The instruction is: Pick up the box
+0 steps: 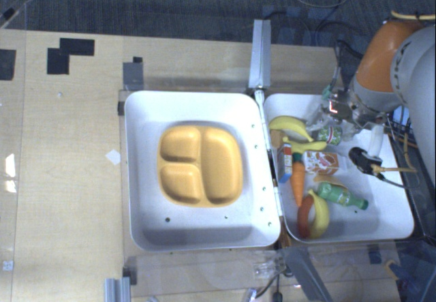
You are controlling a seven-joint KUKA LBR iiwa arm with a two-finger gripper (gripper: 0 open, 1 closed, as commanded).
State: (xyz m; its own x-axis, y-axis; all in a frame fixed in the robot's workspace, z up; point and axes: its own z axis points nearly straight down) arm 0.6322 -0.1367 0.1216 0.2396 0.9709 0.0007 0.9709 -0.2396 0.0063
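At the left, the pale wooden bench carries a few flat black marks near its far edge. Next comes the left bin, and in its middle lies a yellow tray with three compartments, right side up.

The right bin sits just beside it, their rims meeting along a metal rail. Against its left wall stands a small bottle with a red label, and an orange carrot lies lengthwise just right of it. At the far left of this bin a yellow banana curves, with a second one tucked under it.

The box lies flat near the middle of the right bin, white with brown and red print, touching the carrot's top end and just below the bananas. Nearer the front, another banana curls around a red thing, and a green bottle lies on its side beside them.

A green and red can lies just beyond the box. The gripper hangs over the can at the bin's far side, apart from the box; whether it is open or closed cannot be told. The arm rises to the right.
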